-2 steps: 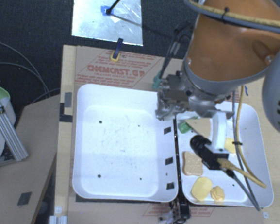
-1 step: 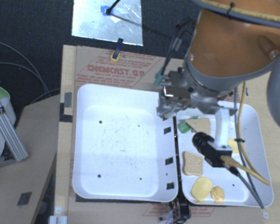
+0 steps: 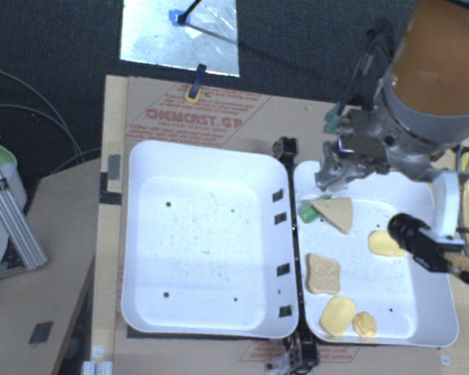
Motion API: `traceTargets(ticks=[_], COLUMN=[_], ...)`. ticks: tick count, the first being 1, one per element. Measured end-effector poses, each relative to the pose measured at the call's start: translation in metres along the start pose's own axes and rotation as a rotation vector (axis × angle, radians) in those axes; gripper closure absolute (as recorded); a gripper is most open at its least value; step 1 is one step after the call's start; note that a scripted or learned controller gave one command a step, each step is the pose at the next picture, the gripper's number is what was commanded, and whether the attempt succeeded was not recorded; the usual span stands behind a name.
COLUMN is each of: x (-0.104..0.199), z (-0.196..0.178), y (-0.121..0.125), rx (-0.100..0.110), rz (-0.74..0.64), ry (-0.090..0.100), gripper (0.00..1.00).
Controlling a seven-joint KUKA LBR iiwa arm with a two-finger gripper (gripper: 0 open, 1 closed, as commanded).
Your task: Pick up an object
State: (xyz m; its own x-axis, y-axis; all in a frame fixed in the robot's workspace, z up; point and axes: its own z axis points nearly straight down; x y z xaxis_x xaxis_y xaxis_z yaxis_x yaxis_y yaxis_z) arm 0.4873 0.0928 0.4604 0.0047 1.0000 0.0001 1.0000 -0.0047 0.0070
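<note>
under the bins (image 3: 205,245), cardboard (image 3: 196,118) reads "chemcast gp".

So the arm (image 3: 445,66) is a chunky grey cylinder with a wide orange band wrapped around it, upper right of the frame. Below the band sits a silvery metal wrist block with a small teal fitting on its left side. Black cables loop down along its left edge, and a black cylindrical part sticks out lower right.
</note>
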Motion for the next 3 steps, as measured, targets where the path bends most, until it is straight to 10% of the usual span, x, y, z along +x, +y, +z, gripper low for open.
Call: traceTargets(ticks=[3], x=[0.033], z=[-0.005], y=[0.001], rx=[-0.003], rz=[-0.017], ry=[0.003], gripper=[1.00])
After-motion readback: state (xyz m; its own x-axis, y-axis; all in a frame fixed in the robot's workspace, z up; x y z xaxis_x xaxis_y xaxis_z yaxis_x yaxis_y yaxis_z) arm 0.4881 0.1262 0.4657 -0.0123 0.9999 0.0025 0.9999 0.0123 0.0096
